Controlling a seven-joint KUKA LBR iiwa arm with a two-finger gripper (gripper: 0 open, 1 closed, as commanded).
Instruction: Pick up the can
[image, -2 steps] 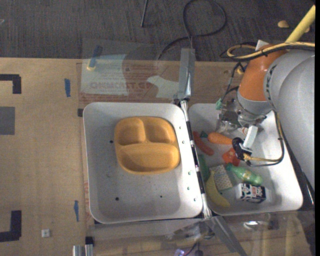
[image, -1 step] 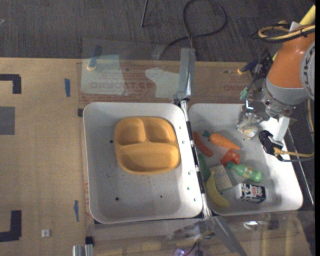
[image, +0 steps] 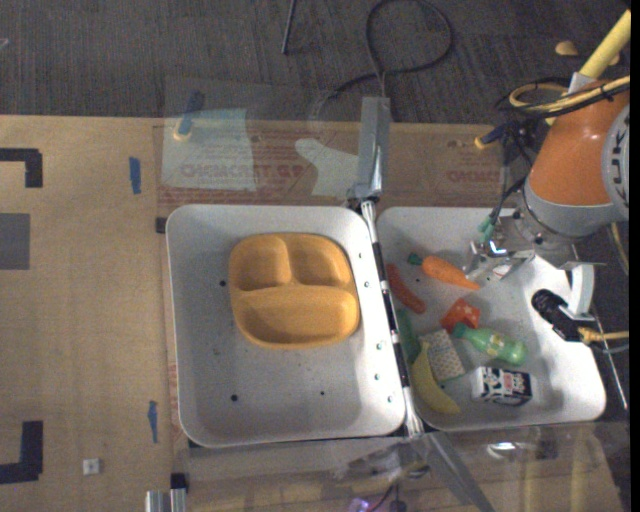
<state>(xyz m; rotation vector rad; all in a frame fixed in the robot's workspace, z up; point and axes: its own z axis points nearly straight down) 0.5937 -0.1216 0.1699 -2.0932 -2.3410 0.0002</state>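
Note:
The can (image: 502, 385), small with a black-and-white print, lies on its side near the front of the right bin (image: 590, 395). My gripper (image: 497, 258) hangs over the back of that bin, just right of an orange carrot (image: 447, 271) and well behind the can. Its metal fingers look open with nothing between them. The arm's orange band sits above it at the right.
Around the can lie a green bottle (image: 493, 345), a banana (image: 430, 378), a speckled block (image: 446, 355), a red piece (image: 461, 313) and a red chilli (image: 404, 288). The left bin (image: 195, 330) holds an orange divided plate (image: 293, 288).

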